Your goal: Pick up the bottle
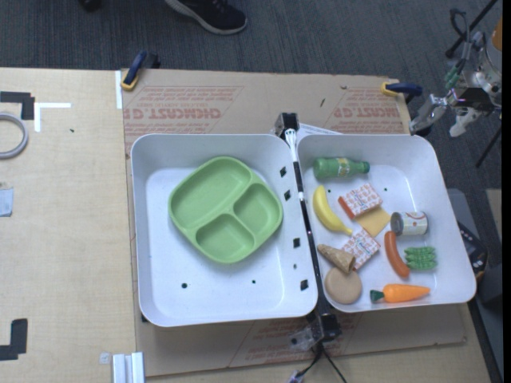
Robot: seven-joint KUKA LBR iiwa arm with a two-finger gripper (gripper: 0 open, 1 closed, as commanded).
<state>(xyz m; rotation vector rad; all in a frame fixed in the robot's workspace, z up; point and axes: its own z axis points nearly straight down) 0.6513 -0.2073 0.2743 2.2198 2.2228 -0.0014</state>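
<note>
Cardboard (263,106) lines the wooden bench (64,214) under both bins; gripper (447,114) state unclear over grey carpet (319,22).

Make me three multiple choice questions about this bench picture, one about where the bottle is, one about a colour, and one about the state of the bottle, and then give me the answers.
1. Where is the bottle?
A. On the green plate
B. At the far end of the right bin, above the banana
C. On the cardboard outside the bins

2. What colour is the divided plate in the left bin?
A. Green
B. Red
C. Blue

3. How does the bottle rest?
A. Standing upright
B. Lying on its side
C. Propped upright against the carrot

Answers:
1 B: the bottle sits near the right bin's far wall, with the banana just below it in the picture.
2 A: the three-compartment plate is light green.
3 B: the bottle's length runs flat along the bin floor, its cap toward the right.
</note>
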